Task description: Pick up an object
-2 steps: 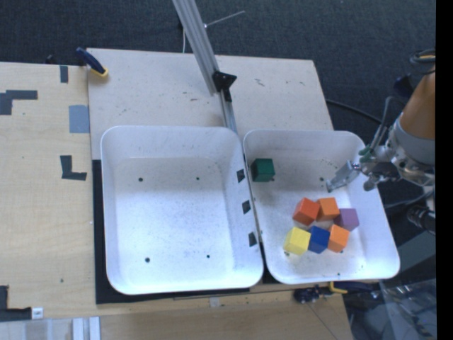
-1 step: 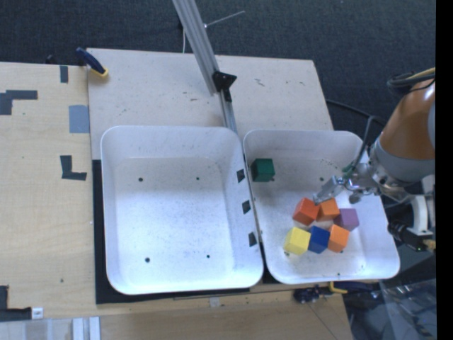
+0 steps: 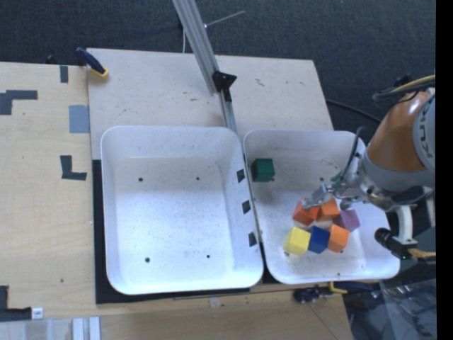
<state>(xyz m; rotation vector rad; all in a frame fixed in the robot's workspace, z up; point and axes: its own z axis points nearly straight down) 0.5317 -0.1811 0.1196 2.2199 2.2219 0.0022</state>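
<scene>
A: Where is the arm?

B: It reaches in from the right, grey with an orange band [image 3: 398, 137] above the wrist. Its end effector [image 3: 331, 190] is low in the right bin [image 3: 297, 144], right at the upper edge of a pile of blocks.

A: Is the end effector clenched on something?

B: I cannot tell. Its tip blends into the blocks beneath it, and nothing can be made out clearly as held.

A: What is in the pile?

B: Small coloured blocks packed close together in the right half of that bin. A red-orange block [image 3: 305, 214] sits at the left of the cluster, an orange block [image 3: 329, 208] just beside it and directly under the tip. A pale purple block [image 3: 348, 220] lies to the right. Below them run a yellow block [image 3: 297, 241], a blue block [image 3: 318, 239] and another orange block [image 3: 339, 238], touching one another in a row.

A: Anything apart from the pile?

B: A green block [image 3: 263, 169] stands alone near the left wall of the right bin, well apart from the others.

A: And the other bin?

B: The left bin [image 3: 113, 147] sits side by side with the right one, their rims touching along the middle, with a few dark dots on its floor.

A: What else is on the tabletop?

B: On the tabletop [image 3: 156, 83] a slanted metal rail [image 3: 198, 37] comes down from the top to where the bins meet. A blue and yellow tool [image 3: 92, 62] lies near the far left corner.
</scene>
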